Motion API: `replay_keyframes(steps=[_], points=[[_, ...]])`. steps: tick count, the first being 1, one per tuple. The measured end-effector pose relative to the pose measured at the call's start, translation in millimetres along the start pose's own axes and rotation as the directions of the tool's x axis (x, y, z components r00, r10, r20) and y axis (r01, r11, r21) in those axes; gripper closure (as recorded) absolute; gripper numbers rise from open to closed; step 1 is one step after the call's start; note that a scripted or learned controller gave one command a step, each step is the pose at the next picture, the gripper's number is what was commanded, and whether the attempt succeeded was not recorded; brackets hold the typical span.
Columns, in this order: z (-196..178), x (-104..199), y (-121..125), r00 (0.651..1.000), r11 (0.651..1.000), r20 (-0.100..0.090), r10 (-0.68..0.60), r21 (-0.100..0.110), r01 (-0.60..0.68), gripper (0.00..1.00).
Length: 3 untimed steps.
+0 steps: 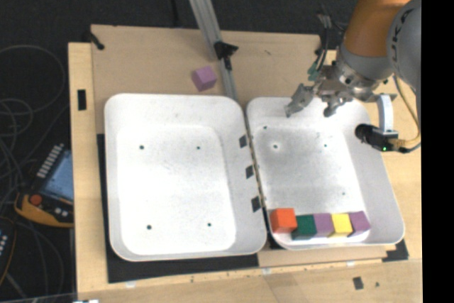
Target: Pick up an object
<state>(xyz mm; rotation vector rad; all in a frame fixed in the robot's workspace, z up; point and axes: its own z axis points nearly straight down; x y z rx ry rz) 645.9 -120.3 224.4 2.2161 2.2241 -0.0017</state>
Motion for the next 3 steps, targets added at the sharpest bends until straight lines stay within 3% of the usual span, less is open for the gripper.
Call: replay_keyframes(steps=[1,2,3], points=[[81.5,36.0,34.4,1.0,1.0,-0.002,-0.001,0.005,0.001,0.0],[129.7,-10.4,-32.7,1.0,1.0,0.0,0.008,0.006,-0.008,0.0],[126.5,-64.9,-6.0,1.0,1.0,0.002,0.006,-0.004,-0.006,0.0]])
